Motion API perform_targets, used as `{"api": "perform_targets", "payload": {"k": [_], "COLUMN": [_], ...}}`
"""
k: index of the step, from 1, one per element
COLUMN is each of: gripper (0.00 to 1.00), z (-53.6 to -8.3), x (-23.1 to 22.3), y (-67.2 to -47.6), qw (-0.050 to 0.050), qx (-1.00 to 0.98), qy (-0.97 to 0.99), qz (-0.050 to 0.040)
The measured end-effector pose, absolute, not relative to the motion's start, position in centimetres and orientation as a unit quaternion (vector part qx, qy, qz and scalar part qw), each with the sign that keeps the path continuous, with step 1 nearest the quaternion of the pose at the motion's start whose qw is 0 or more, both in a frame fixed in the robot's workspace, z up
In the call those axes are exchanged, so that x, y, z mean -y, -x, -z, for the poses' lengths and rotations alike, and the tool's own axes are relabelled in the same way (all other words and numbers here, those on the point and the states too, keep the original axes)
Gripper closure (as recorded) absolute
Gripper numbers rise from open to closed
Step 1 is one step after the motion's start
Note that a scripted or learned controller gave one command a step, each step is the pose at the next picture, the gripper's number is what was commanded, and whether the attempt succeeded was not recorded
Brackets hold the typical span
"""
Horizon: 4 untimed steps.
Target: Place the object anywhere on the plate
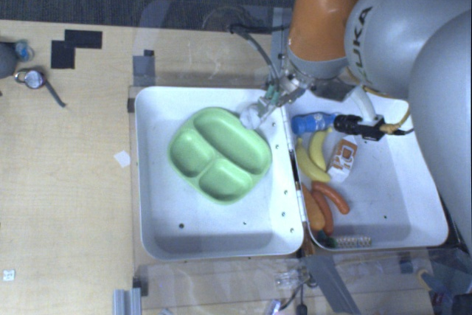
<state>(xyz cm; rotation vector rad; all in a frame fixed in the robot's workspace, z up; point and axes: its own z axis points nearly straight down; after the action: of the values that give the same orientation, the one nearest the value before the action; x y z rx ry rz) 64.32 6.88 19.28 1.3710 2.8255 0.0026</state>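
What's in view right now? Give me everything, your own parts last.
bins: 2, white, side by side on bench
plate: 1, green, three compartments, left bin
clear object: 1, see-through, at plate's upper right edge, under gripper
bottle: 1, blue, right bin
banana: 1, yellow, right bin
packet: 1, white and orange, right bin
sausages: 2, orange-red, right bin
arm: 1, grey, orange band
gripper: 1, above plate's upper right edge

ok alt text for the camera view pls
A grey arm with an orange band holds its tool over the upper right rim of a green three-compartment plate in the left white bin. The right white bin holds a yellow banana, sausages and a blue bottle.
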Motion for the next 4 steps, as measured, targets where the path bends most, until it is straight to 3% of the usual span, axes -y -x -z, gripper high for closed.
{"api": "perform_targets", "payload": {"k": [1,2,3,4], "gripper": [1.0,1.0,1.0,1.0], "z": [-29.8,-17.0,-19.3,-15.4], "x": [-9.1,-14.1,-14.3,-13.0], "y": [-59.7,-56.2,-66.9,-65.7], "qw": [0.001,-0.001,0.001,0.0], "qx": [-0.869,-0.852,-0.841,-0.898], "qy": [-0.494,-0.524,-0.54,-0.44], "qz": [-0.0007,0.0012,-0.0002,-0.0001]}}
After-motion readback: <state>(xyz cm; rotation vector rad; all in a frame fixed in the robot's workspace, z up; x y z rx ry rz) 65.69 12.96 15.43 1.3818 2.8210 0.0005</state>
